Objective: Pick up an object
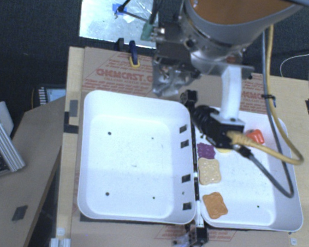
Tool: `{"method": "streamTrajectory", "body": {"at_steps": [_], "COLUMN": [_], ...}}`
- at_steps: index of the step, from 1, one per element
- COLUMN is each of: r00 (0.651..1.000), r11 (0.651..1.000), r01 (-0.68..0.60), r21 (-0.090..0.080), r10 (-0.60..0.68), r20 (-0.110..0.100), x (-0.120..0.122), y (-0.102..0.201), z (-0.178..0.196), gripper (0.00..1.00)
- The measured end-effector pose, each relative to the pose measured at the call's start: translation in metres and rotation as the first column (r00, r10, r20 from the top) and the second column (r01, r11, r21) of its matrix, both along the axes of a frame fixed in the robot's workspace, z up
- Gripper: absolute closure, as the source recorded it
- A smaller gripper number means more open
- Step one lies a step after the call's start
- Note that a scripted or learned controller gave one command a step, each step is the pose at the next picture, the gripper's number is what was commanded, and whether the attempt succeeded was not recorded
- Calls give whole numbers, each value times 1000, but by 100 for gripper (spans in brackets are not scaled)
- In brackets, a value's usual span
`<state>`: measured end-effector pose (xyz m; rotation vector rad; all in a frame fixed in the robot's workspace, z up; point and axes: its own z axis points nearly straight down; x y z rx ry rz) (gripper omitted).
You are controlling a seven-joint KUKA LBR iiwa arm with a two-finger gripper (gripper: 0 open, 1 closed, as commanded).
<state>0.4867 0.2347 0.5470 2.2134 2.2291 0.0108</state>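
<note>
Right bin, flat tan slab, purple lump

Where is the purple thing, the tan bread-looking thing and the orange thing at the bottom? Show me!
purple piece (206,151), camera view, on its middle.
tan piece (210,172), camera view, on its flat top.
orange-brown piece (215,204), camera view, on its middle.
</note>
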Motion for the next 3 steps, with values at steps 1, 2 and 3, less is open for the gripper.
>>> {"method": "streamTrajectory", "body": {"at_steps": [1,2,3], "r00": [1000,1000,1000], "r11": [1000,1000,1000], "r01": [0,-2,-2], "r21": [0,2,1], "r10": [0,2,2], "r20": [-1,2,1], "x": [0,0,0], "y": [0,0,0], "z": [0,11,11], "gripper": [0,100,0]}}
